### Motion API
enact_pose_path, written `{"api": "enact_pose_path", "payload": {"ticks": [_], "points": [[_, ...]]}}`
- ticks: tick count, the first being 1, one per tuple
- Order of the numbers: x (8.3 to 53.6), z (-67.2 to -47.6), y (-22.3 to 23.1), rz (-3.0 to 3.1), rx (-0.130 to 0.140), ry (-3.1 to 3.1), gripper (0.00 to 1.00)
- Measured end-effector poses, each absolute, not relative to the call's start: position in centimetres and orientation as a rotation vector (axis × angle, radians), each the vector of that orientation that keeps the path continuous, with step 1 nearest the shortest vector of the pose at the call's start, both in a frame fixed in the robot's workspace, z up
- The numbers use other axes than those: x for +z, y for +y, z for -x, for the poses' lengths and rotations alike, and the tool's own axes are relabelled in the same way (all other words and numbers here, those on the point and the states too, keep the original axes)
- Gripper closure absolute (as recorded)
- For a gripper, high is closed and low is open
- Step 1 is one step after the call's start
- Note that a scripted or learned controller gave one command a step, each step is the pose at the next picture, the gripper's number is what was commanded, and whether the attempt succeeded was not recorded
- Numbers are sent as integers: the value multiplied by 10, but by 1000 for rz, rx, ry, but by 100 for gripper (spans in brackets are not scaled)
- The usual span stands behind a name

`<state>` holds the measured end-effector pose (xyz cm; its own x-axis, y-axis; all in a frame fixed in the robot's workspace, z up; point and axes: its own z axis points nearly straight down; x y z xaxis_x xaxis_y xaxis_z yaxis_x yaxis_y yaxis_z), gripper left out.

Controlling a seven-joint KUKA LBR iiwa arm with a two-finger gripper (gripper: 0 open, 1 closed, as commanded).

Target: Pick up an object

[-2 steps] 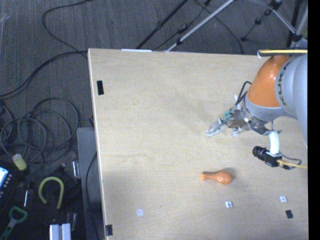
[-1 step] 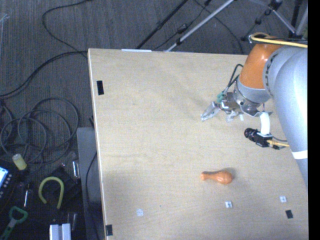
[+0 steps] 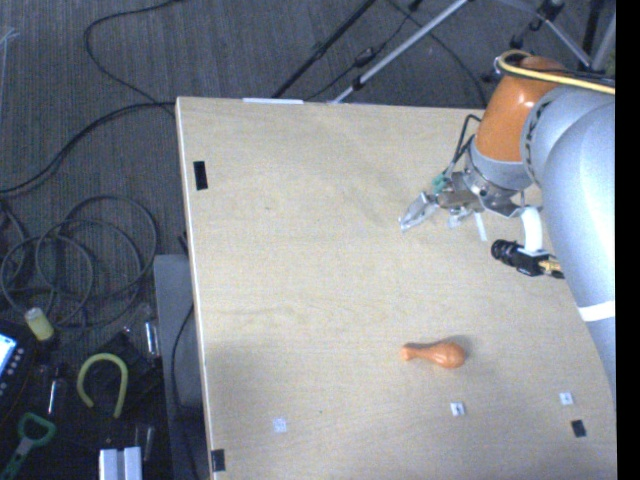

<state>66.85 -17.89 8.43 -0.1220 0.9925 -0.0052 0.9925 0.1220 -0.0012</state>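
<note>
Jaws on the gripper [image 3: 425, 211] can't really be made out as spread or closed, and nothing is seen between them. It's held above the wooden board [image 3: 300, 268], with the orange object [image 3: 436, 354] laid well apart, nearer the front.

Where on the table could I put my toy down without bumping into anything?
The biggest bare patch is the left half of the wooden tabletop, from the black mark near the far left edge down toward the near edge. The strip between the claw and the orange pear-shaped toy is free too. The right side is crowded by the arm.
</note>
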Motion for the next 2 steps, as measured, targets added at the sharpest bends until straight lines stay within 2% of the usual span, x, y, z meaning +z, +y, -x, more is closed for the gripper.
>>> {"api": "enact_pose_path", "payload": {"ticks": [1, 2], "points": [[84, -668, -155, -1944, -7, 2465, 0], [93, -668, -155, -1942, -10, 2465, 100]]}}
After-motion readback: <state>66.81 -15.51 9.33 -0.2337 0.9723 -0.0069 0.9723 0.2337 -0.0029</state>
